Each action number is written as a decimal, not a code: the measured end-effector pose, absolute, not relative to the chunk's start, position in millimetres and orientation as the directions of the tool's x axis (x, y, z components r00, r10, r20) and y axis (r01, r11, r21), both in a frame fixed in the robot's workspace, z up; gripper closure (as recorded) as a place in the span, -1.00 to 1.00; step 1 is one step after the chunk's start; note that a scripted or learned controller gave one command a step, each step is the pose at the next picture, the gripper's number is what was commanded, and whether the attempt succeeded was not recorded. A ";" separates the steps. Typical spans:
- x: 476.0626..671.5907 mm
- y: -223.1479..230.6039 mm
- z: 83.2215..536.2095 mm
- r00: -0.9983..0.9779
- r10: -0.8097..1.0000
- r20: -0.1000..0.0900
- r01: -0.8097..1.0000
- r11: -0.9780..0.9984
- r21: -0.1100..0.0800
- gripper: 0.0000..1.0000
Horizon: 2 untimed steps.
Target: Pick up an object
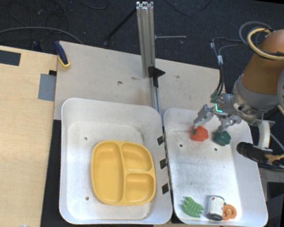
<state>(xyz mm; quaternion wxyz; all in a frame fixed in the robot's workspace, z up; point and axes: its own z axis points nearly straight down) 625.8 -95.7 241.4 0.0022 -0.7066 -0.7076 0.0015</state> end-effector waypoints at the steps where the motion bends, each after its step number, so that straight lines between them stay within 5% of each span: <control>1: 626.3 -95.7 242.4 -0.002 1.000 0.001 1.000 0.002 -0.003 -1.00; 2: 622.6 -91.2 178.6 0.000 1.000 0.001 1.000 0.000 -0.009 -1.00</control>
